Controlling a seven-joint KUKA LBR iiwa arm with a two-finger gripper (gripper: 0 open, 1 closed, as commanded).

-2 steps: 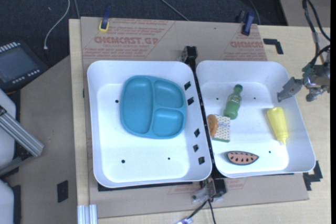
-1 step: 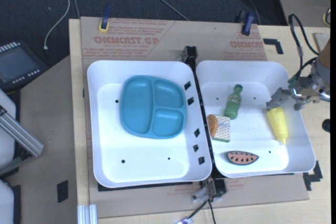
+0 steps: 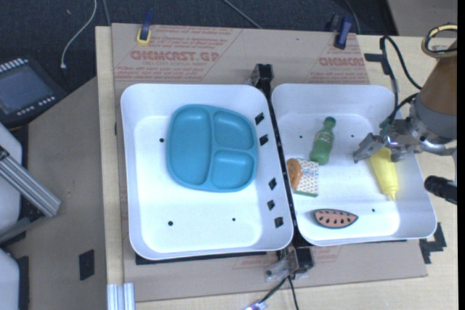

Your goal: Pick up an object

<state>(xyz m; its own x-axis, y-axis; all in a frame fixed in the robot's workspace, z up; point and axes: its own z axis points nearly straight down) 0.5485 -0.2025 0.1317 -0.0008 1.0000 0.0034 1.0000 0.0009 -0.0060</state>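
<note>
The arm is reaching in from the right edge, its grey body and orange band showing above the right bin [image 3: 341, 98], and the gripper [image 3: 383, 145] is hanging low over that bin's right half with its two fingers spread apart; nothing is sitting between them. Just beside the gripper, toward the bin's near right corner, a yellow squeeze bottle [image 3: 385, 175] is lying on the bin floor, its nozzle pointing toward the near rim and its upper end touching or nearly touching the fingers; which one, the view is not settling. To the left of the gripper, near the bin's middle, a green bottle [image 3: 322, 141] is lying tilted, its cap pointing toward the far rim. Further left, close against the bin's left wall, a small wrapped sandwich-like toy [image 3: 302, 176] is resting. Near the front rim, a watermelon slice [image 3: 336, 218] is lying flat. In the left bin [image 3: 145, 229], a blue divided plate [image 3: 213, 147] is sitting in the far half, well apart from the gripper. Both bins are resting side by side on a cardboard sheet [image 3: 218, 47] held by blue clamps [image 3: 145, 31].
</note>
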